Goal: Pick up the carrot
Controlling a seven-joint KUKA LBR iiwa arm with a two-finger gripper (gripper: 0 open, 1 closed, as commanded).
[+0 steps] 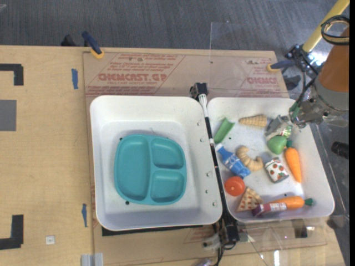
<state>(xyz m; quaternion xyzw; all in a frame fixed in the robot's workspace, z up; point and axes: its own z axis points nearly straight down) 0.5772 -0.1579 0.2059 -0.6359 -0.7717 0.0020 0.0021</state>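
Note:
The carrot (293,164), orange with a small green top, lies near the right wall of the right bin (324,177), its tip pointing toward the front. My gripper (280,127) hangs over the back right of that bin. It is just behind a round green toy (277,144) and up-left of the carrot's green end, apart from the carrot. Nothing can be seen held in the gripper.
The right bin also holds a green vegetable (224,130), a tan cone (253,121), a blue item (229,158), a red tomato (234,185), a pizza slice (249,198), a red-and-white block (277,169) and a red-orange bottle (282,205). A teal divided plate (150,169) sits in the left bin (105,121).

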